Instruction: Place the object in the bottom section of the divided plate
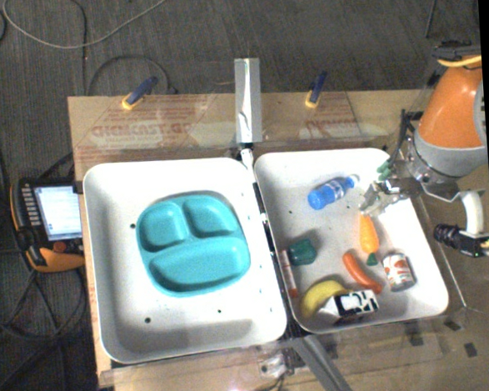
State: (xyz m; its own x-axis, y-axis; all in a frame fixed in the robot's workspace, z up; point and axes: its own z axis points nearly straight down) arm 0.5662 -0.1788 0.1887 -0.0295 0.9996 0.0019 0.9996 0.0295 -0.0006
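The end effector (380, 194) hovers over the right bin (419, 304), just above the carrot (368, 234); its opening cannot be told, nothing visibly held. Grasping appears pending. The teal plate (194, 241) waits in the left bin (120, 324).

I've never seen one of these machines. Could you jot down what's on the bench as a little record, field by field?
Left bin: holds a turquoise divided plate, nothing on it
Right bin: blue bottle, carrot, green block, red-orange piece, small can, banana, black-and-white box
Gripper: over the right bin's upper right, above the carrot
Task progress: not yet started
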